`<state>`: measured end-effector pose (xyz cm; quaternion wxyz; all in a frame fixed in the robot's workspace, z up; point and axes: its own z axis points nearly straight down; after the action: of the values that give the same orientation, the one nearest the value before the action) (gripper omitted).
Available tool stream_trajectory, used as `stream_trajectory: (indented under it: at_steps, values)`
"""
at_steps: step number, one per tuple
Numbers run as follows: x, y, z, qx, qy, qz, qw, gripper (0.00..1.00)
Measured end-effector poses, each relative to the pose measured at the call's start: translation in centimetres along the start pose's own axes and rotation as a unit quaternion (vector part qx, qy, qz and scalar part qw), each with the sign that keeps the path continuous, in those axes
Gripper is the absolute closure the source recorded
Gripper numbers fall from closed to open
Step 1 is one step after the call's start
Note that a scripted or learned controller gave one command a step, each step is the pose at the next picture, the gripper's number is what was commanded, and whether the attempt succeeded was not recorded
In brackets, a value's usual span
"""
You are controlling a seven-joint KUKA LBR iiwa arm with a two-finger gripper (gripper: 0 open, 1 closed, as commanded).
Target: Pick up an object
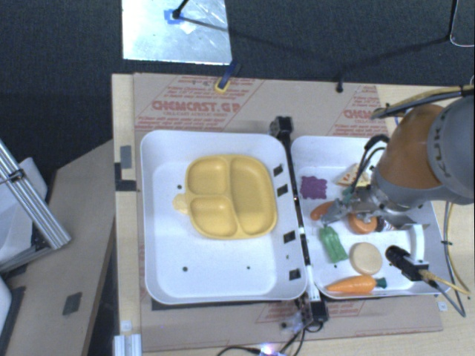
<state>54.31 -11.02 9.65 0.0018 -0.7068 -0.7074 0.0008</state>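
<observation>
Gripper point(355, 212) is hovering low in the right bin point(319, 150) near its centre, finger state impossible to tell, directly over an orange round item point(363, 224) with the green piece point(332, 244) lying toward the front edge, long axis front-to-back.

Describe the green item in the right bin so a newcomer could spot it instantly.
Find the right bin, the one the arm reaches into. Near its left wall, below the purple grapes and above the carrot, lies the green piece, beside the tan disc. It is the bin's only wholly green item: a small block, slightly tilted.
</observation>
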Motion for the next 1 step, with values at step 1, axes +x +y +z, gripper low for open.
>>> stream_trajectory:
  at_steps: [1]
  values:
    - [-0.02,0.29,0.69,-0.004,-0.001,0.000,1.0000,0.00]
